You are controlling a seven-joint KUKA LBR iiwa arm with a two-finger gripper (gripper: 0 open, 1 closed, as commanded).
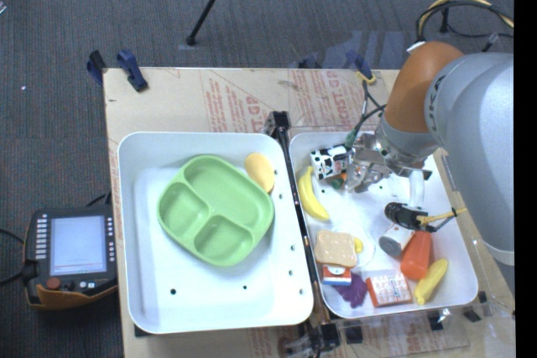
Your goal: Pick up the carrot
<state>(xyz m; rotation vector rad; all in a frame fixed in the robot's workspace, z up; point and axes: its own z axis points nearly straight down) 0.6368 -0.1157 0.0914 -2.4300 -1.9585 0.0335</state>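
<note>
Gripper [362,172] is hovering, jaw state indiscernible; carrot [417,256], probably the orange piece, lying well beyond the jaws—recentring needed.

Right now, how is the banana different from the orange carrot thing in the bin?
The banana is yellow, long and curved; the carrot is orange, shorter and chunkier. The banana lies along the left wall of the right bin, beside the divider; the carrot sits toward the right side, next to a yellow corn-like toy. Both are toy foods lying in the same bin.
</note>
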